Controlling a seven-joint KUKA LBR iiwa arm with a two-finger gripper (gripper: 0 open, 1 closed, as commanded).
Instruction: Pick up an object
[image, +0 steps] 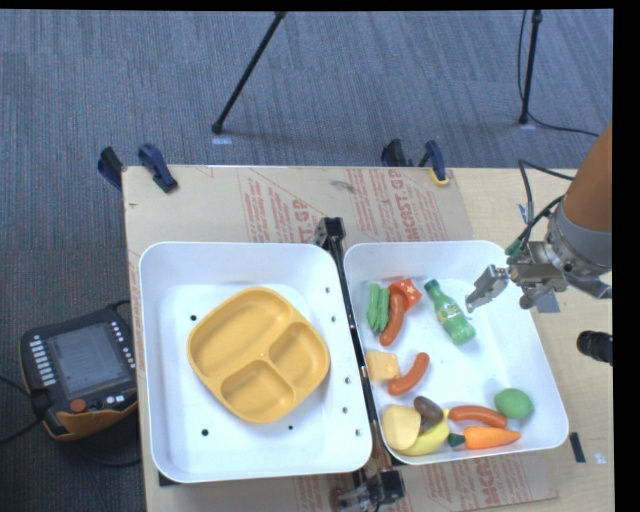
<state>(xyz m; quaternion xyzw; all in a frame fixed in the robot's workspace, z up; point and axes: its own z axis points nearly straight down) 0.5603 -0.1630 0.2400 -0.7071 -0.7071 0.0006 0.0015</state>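
Gripper (492, 286) hovers over the right bin (530, 350), fingers slightly apart w/ nothing between them. Just left and below lies a green bottle (450, 314), tilted, not touched. Further left: green beans (376, 305), sausages. Near edge: carrot (490, 437), lime (513, 403). Left bin (165, 290) holds a yellow divided plate (258, 354).

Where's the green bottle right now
The green bottle lies in the right bin, toward its upper middle, just right of the red sausage and green beans, with the gripper hovering close to its upper right.
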